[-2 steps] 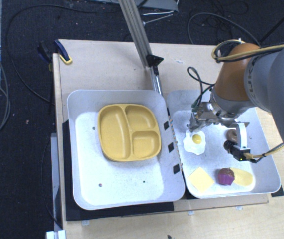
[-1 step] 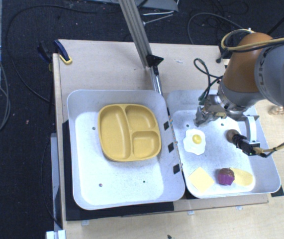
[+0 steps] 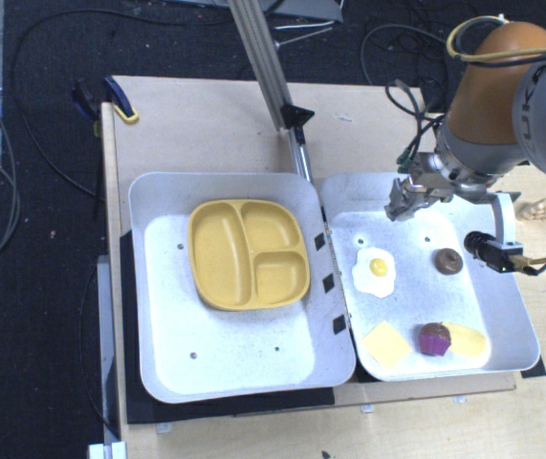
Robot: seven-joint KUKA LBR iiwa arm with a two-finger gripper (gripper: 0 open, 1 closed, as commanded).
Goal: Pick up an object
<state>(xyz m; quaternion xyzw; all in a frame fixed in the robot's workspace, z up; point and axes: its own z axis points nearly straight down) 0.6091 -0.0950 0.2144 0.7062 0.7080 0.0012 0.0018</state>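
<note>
pincer [image 3: 404, 206] above right bin's [image 3: 516, 304] far end, finger state unclear | egg [image 3: 375, 272] mid-bin, nearest below | likely light, stiff, flat, slippery | pinch across the raised yolk or the thin rim

Right bin's [image 3: 502, 299] middle lies open between fried egg [image 3: 375, 273] and brown disc [image 3: 447, 261].

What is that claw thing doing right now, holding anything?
End effector: hangs over the right bin's far end; open or shut cannot be told.
</note>
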